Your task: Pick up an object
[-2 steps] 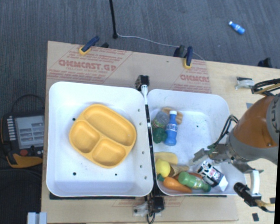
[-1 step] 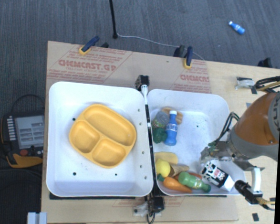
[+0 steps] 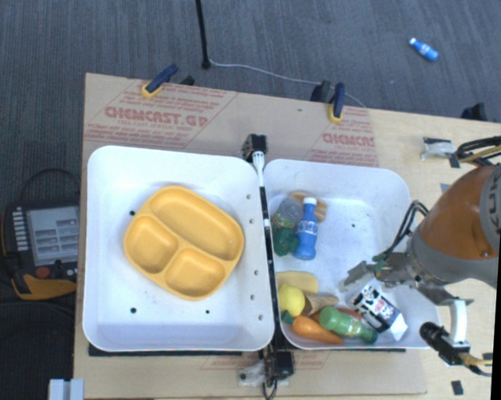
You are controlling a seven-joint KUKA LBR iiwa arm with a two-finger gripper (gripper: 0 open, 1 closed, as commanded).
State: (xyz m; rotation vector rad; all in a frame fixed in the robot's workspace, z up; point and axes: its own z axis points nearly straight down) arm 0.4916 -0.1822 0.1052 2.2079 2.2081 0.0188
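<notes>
My gripper (image 3: pixel 371 290) hangs low over the front right part of the right bin (image 3: pixel 363 184), below the grey arm with its orange band (image 3: pixel 458 222). Right beneath it lies a small white object with black and red markings (image 3: pixel 382 311); whether the two touch is hidden. Close to the left of that object lie a green bottle (image 3: pixel 345 321), an orange carrot (image 3: pixel 314 329) and a yellow lemon (image 3: pixel 291 301). Further back in the same bin a blue bottle (image 3: pixel 306 233) stands beside a green and clear item (image 3: pixel 285 227).
The left bin (image 3: pixel 106 313) holds a yellow divided plate (image 3: pixel 184 241). A black divider (image 3: pixel 265 239) runs between the bins. Clamps (image 3: pixel 336 102) sit at the bench's back edge, and cables (image 3: pixel 481 149) lie at the far right.
</notes>
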